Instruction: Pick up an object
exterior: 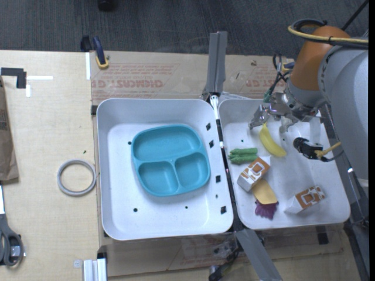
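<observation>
The right bin [328,174] holds a yellow banana [273,143], a green bean pod [243,154], a white and orange carton [253,174], a yellow and purple piece [265,200] and a second small carton [307,198]. My gripper [270,123] hangs at the far side of this bin, just over the banana's far end. It is open, with one finger on each side of the banana's tip. Nothing is held between them.
The left bin [111,174] holds a blue divided plate [170,160]. A grey tape ring [77,177] and scissors [9,246] lie on the bench at left. The arm's orange band [310,57] and cable [310,148] stand over the right bin's far right.
</observation>
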Robot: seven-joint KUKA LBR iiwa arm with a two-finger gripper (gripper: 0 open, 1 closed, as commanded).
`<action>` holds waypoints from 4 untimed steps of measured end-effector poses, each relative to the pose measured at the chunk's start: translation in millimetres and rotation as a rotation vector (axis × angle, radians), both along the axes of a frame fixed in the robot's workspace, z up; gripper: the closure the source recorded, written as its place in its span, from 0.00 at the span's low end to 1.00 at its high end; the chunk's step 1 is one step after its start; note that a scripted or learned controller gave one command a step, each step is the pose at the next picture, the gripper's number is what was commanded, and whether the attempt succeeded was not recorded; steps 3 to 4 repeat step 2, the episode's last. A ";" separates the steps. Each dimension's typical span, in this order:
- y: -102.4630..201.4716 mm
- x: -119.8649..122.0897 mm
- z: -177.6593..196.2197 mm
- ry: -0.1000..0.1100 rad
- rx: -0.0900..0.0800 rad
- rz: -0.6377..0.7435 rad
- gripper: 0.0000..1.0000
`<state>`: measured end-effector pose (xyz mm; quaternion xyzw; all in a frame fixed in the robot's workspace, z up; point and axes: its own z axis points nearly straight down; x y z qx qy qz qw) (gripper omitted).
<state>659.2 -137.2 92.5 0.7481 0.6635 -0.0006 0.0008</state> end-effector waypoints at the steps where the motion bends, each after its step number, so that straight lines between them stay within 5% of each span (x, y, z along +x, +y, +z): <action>1: 0.3 0.4 9.6 0.000 -0.002 0.004 1.00; 2: 62.1 0.3 100.0 -0.001 0.001 0.004 1.00; 4: 62.1 0.3 100.0 -0.001 0.001 0.004 1.00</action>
